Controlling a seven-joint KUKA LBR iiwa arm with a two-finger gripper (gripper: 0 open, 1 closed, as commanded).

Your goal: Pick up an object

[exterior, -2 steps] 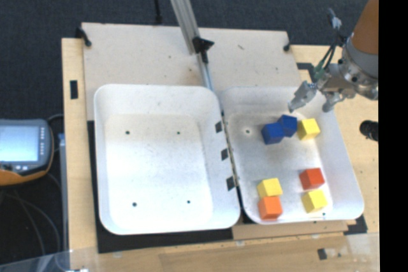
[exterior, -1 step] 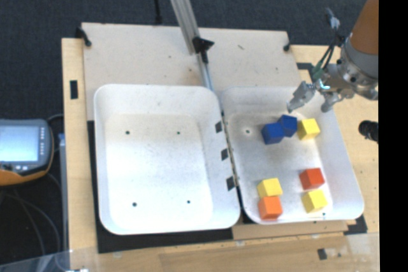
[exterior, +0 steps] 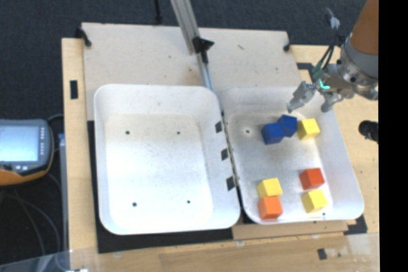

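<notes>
Seven small blocks lie in the right bin point(exterior: 344, 156) on the worktop point(exterior: 159, 57): two blue blocks point(exterior: 279, 129) touching near its far edge, a yellow block point(exterior: 308, 128) just beside them, a red block point(exterior: 312, 178), and toward the near edge another yellow block point(exterior: 270, 187) against an orange block point(exterior: 271, 207), with a third yellow block point(exterior: 315, 200) nearby. No readable writing shows on them. Above the bin's far right corner the end effector point(exterior: 315, 98) hangs with fingers spread apart, holding nothing and touching no block.
</notes>
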